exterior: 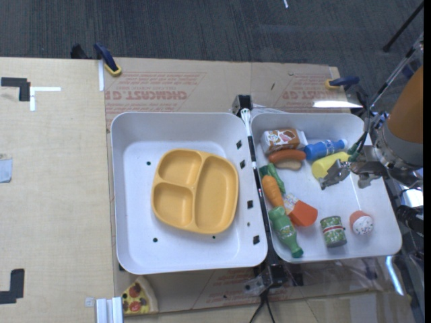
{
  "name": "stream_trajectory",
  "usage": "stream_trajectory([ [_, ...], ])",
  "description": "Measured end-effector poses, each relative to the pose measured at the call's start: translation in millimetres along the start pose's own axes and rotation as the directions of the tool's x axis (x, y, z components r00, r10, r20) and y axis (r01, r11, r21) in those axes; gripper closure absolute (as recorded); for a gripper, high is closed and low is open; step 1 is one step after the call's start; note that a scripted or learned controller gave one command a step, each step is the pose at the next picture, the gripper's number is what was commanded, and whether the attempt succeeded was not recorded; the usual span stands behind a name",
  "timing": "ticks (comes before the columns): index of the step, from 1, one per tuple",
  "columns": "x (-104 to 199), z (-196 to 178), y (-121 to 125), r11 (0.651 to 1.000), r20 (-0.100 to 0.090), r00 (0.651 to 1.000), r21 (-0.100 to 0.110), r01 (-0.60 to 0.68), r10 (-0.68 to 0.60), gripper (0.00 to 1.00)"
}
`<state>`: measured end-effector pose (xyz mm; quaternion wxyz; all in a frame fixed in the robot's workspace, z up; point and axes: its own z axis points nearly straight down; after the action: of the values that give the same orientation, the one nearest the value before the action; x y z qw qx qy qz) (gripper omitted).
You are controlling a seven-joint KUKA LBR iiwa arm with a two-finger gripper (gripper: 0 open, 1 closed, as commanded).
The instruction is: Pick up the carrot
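The two shallow white bins (128, 200) look like smooth plastic with a soft sheen. The yellow three-part plate (196, 191) is matt plastic. The small orange carrot with a green top (272, 189) and the green bottle (285, 231) look like glossy toy plastic. Brown printed cardboard (175, 89) lies matt under the bins, on the pale wood-grain worktop (50, 180). The claw (335, 173) is dull grey metal.

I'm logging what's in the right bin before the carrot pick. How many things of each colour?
Orange: 2, carrot, cup
Green: 2, bottle, can
Blue: 1, bottle
Yellow: 1, toy
Brown: 2, hot dog, box
White: 1, egg
Total: 9
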<state>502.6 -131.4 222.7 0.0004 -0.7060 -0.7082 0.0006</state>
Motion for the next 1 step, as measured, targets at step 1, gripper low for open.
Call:
stream_trajectory([
  [1,29.7,-11.2,31.0,1.000,0.001,1.000,-0.002,-0.028,0.028,0.00],
])
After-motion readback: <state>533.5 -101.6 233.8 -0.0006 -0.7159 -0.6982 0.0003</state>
